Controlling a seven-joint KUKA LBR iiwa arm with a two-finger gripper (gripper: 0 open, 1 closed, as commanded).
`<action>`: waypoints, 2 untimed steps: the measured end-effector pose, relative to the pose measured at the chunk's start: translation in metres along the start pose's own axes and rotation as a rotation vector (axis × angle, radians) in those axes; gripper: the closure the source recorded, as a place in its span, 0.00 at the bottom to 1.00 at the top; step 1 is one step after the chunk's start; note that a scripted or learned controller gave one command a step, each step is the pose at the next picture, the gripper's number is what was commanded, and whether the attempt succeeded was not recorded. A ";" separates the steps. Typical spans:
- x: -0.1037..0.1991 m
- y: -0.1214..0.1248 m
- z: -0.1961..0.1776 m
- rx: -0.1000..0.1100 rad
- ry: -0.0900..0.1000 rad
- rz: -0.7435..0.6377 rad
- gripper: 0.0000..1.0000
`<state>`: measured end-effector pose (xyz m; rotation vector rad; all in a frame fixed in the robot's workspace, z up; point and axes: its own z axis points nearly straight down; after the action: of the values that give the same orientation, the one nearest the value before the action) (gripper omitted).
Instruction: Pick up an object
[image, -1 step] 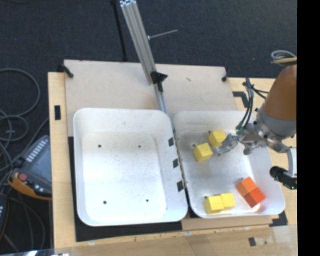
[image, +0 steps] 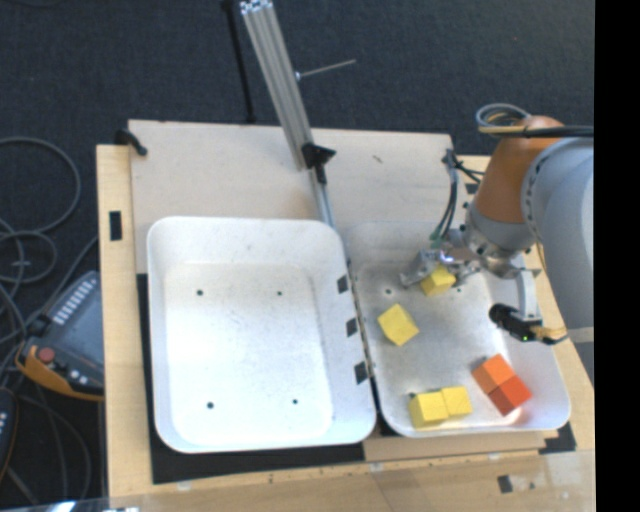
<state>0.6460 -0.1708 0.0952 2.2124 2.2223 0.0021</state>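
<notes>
My gripper hangs over the far part of the right bin, below the orange wrist band. A small yellow block sits between its fingers, and the gripper is shut on it. Another yellow block lies loose in the middle of that bin. A pair of yellow blocks lies side by side near the front rim. An orange block rests at the front right.
The left bin stands beside the right one. A slanted aluminium post rises behind the bins. A black clip with a green light hangs off the arm at the right. Cables and a pendant lie left of the bench.
</notes>
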 end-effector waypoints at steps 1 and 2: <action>-0.002 -0.001 -0.014 0.001 -0.004 -0.005 1.00; 0.074 0.002 -0.066 -0.001 0.005 -0.004 1.00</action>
<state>0.6476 -0.0963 0.1608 2.2093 2.2291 0.0094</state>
